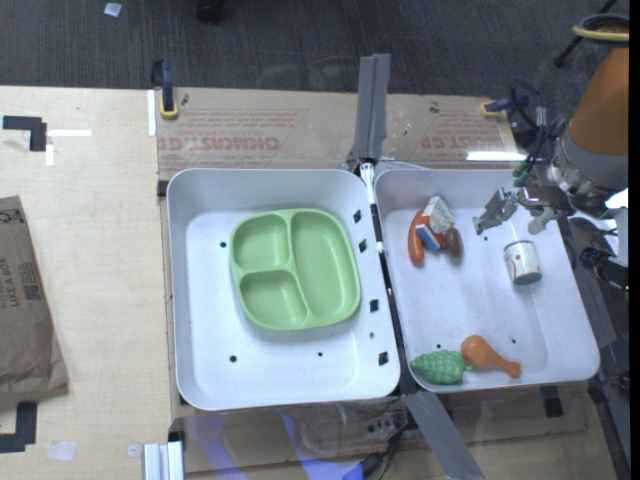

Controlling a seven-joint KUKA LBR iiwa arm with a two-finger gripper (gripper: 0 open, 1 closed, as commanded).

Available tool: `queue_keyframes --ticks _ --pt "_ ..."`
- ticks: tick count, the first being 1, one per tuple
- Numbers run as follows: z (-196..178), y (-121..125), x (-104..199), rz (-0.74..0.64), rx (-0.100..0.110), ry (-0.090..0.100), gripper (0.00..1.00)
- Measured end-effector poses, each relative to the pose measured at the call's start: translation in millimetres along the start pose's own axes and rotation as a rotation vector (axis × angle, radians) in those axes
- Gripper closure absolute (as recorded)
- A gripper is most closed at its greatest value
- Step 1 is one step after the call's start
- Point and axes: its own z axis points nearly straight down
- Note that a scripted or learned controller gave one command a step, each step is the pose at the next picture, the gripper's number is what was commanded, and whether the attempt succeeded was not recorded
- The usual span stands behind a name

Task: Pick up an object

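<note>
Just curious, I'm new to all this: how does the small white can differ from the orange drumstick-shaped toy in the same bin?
The small white can is a short cylinder, white with a red mark; the orange drumstick-shaped toy is long, with a bulb tapering to a thin end. The can sits near the gripper, towards the right bin's far side; the drumstick lies by its near edge, beside a green toy. Both are small and lie loose.
</note>
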Motion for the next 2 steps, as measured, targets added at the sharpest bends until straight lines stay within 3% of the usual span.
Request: queue_keyframes --ticks 1,2 --pt "33.4 13.0 63.1 -0.24 0.001 0.0 0.0" --pt "-1.2 -21.2 50.8 -0.276 -0.001 0.0 0.0"
